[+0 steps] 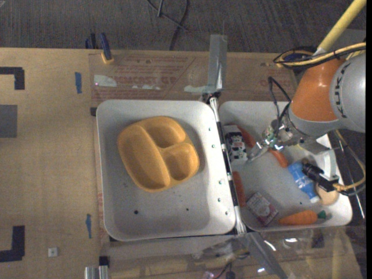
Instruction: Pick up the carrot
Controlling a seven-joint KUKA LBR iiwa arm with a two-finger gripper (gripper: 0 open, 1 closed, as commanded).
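Note:
The carrot (pixel 299 217), orange with a green stub at its right end, lies along the front wall of the right bin (pixel 343 214). My gripper (pixel 268 145) hangs over the back-middle of that bin, well behind and to the left of the carrot. The grey wrist and the orange band above it cover the bin's back right part. A short orange piece (pixel 279 158) lies just right of the gripper tip.
A yellow divided plate (pixel 158 153) sits in the left bin (pixel 116 214). The right bin also holds a blue bottle (pixel 303 181), a small reddish packet (pixel 261 208), a white and black item (pixel 234 143), a tan disc (pixel 329 196) and an orange stick (pixel 238 188) by the left wall.

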